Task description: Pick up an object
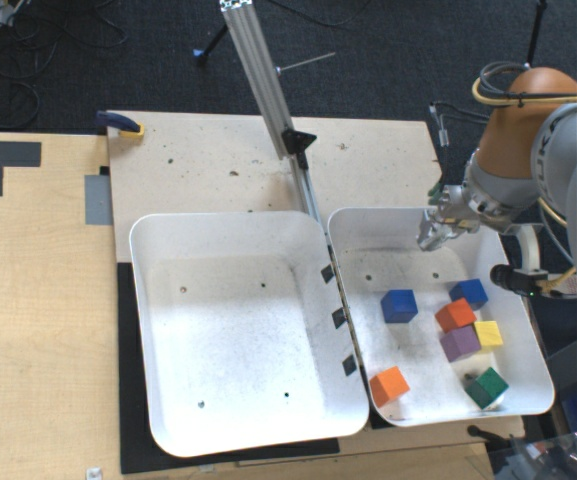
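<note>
The right bin (388, 230) holds several small blocks. A blue cube (399, 306) lies near its middle. Toward the right side sit a second blue block (469, 292), a red-orange one (455, 315), a purple one (459, 343) and a yellow one (488, 334). An orange cube (389, 384) rests at the front left corner and a green one (487, 387) at the front right. My gripper (434, 232) hangs over the bin's far part, above and right of the blue cube, apart from every block. Nothing shows between its fingertips.
The left bin (168, 238) stands beside the right one, with black clips along their shared edge (336, 316). A slanted aluminium pole (268, 93) rises behind the bins. A blue and yellow clamp (120, 124) sits at the bench's far left corner.
</note>
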Tool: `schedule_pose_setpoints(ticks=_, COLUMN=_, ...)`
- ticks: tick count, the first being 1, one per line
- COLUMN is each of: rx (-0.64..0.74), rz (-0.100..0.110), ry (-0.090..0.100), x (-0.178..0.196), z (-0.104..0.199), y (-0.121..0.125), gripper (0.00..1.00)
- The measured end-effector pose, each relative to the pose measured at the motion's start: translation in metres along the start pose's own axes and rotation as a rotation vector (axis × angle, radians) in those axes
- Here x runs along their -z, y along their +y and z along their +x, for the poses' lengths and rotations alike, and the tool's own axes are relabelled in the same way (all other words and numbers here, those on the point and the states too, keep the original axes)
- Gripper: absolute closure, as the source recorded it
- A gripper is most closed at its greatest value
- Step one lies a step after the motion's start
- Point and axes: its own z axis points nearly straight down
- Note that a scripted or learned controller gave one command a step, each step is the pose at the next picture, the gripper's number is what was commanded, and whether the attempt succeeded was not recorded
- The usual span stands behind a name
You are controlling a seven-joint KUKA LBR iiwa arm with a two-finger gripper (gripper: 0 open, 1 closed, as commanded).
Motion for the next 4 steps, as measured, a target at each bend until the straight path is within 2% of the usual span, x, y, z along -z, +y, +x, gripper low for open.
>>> schedule_pose_setpoints(ticks=1, rx=-0.003, rz=-0.008, ry=-0.002, x=0.064, z=-0.003, y=-0.002, gripper=1.0)
schedule_pose_setpoints(ticks=2, rx=-0.002, rz=-0.004, ry=-0.001, x=0.081, z=-0.004, y=-0.001, gripper=1.0)
schedule_pose_setpoints(ticks=3, rx=0.001, rz=0.0, ry=0.002, x=0.089, z=0.049, y=-0.012, gripper=1.0)
schedule_pose_setpoints(ticks=4, rx=0.001, rz=0.002, ry=0.002, x=0.09, z=0.088, y=-0.033, gripper=1.0)
